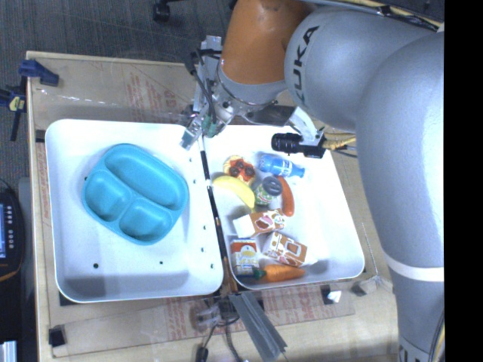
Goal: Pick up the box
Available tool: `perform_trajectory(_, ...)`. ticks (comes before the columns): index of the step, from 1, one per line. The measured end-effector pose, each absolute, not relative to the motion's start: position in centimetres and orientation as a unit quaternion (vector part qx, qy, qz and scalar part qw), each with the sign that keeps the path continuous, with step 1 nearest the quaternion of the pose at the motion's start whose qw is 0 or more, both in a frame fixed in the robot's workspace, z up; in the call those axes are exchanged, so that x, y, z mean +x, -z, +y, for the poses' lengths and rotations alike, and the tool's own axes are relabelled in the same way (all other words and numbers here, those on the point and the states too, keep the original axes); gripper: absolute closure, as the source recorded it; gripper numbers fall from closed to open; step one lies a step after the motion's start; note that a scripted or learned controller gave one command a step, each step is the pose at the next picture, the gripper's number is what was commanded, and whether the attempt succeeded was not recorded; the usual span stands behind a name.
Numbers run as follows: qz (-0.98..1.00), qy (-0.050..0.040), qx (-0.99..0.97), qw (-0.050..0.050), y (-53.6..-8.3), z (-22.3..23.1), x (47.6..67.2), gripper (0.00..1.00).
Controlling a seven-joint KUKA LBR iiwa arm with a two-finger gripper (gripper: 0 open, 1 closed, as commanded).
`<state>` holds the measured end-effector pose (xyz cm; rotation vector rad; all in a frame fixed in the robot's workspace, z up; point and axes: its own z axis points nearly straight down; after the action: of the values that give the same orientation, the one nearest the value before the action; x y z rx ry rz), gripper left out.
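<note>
I read the task as not yet begun in any useful sense: the box (284, 249) lies in the right bin (343, 225), untouched, and everything from approach to lift remains.

Gripper (198, 130) position: above the far end of the divider where the two bins meet, well apart from the box and on the far side of the banana (235, 189) from it. Whether the gripper is released or clenched, I cannot tell; nothing is visibly held.

Box position, relative to the banana: nearer the camera, just past the small white block (243, 225), and beside a second small carton (244, 256). A carrot (281, 274) lies along its near side, apparently touching.

Box appearance: small, flat-sided, white with red and brown printing, lying tilted among its neighbours. I judge it light and rigid, but crowded on several sides, so a clean grasp will need a careful descent.

The left bin (64, 202) carries a blue divided tray (136, 193).
</note>
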<state>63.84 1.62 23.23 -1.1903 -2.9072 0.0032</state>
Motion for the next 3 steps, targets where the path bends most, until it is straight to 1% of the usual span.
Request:
perform_trajectory(1,-0.914,-0.0021,-0.406,0.003,-19.0,7.2,55.6,1.0)
perform_trajectory(2,-0.801,-0.0034,-0.599,0.002,-14.7,12.7,52.0,1.0)
perform_trajectory(3,-0.792,-0.0017,-0.611,0.001,-23.0,17.0,47.6,1.0)
